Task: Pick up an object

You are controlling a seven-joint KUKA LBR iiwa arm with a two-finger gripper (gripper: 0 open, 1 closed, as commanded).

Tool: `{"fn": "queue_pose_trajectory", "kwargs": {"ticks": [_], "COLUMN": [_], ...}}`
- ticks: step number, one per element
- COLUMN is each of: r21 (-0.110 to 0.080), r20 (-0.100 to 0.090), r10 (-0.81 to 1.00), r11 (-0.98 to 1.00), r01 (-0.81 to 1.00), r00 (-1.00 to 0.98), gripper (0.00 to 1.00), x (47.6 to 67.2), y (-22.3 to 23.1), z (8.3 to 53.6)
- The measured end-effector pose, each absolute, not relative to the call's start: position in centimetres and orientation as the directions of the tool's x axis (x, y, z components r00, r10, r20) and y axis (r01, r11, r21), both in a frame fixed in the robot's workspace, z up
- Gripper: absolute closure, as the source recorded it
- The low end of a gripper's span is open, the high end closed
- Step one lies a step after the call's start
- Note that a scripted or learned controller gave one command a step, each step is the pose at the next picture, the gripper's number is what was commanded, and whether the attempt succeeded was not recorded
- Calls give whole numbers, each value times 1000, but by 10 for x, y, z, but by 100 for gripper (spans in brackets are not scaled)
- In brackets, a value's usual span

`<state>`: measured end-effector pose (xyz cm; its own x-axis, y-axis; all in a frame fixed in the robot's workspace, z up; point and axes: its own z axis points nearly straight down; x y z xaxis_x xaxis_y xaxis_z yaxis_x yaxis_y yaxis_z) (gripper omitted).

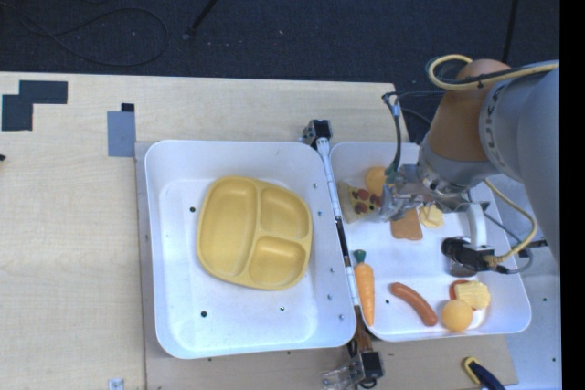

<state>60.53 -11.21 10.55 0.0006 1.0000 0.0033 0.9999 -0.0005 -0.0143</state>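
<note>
Two white bins sit side by side on the counter (73, 242). One yellow divided plate (254, 231) lies in the left bin (174, 306). The right bin (512, 310) holds one carrot (365, 286), one sausage (413, 302), one orange ball (456, 315) and other small food pieces. The gripper (402, 196) hangs low over the right bin's far side; whether it is apart or together cannot be told. No writing is readable.
</note>
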Motion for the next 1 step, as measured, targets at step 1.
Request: {"fn": "queue_pose_trajectory", "kwargs": {"ticks": [1], "r21": [-14], "r20": [3], "r10": [1000], "r11": [-1], "r01": [1000], "r00": [1], "gripper": [0], "x": [605], "y": [-112], "z": [105]}}
